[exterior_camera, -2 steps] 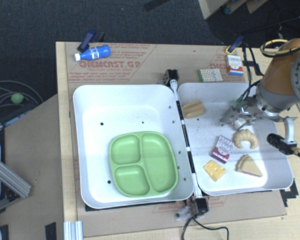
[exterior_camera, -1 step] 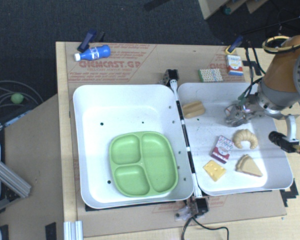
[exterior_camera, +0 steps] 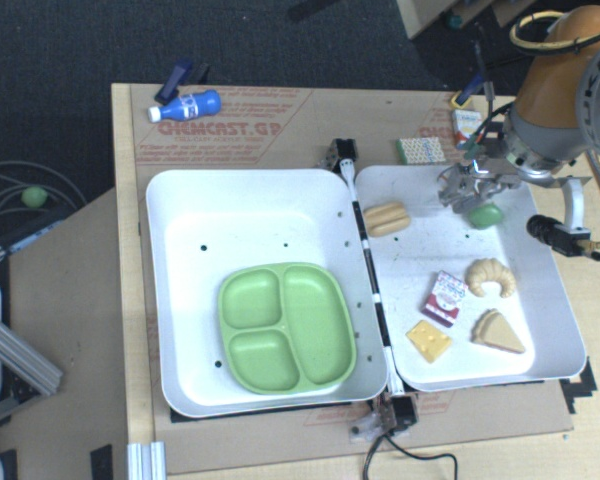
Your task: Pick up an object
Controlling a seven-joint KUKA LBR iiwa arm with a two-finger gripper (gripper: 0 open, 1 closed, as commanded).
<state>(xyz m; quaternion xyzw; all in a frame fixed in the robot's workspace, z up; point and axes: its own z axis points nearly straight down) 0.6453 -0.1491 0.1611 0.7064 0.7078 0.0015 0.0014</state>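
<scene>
Both bins (exterior_camera: 180,208) smooth white plastic, faint sheen. Green divided plate (exterior_camera: 285,328), lower centre, matt plastic. Bench (exterior_camera: 130,268) bare wood-coloured board, printed red lettering at top. Gripper (exterior_camera: 470,193), upper right, dull grey metal; arm (exterior_camera: 560,78) glossy orange casing. Floor (exterior_camera: 60,28), upper left, dark rough carpet.

Two bins side by side; left bin (exterior_camera: 170,268) holds a divided plate (exterior_camera: 283,326) toward its front; right bin (exterior_camera: 560,318) holds bread roll (exterior_camera: 386,218) at back left, croissant (exterior_camera: 491,277) right, small carton (exterior_camera: 445,299) centre, cheese wedge (exterior_camera: 429,341) and sandwich slice (exterior_camera: 499,332) at front; bottle (exterior_camera: 185,106) on bench behind left bin.
</scene>
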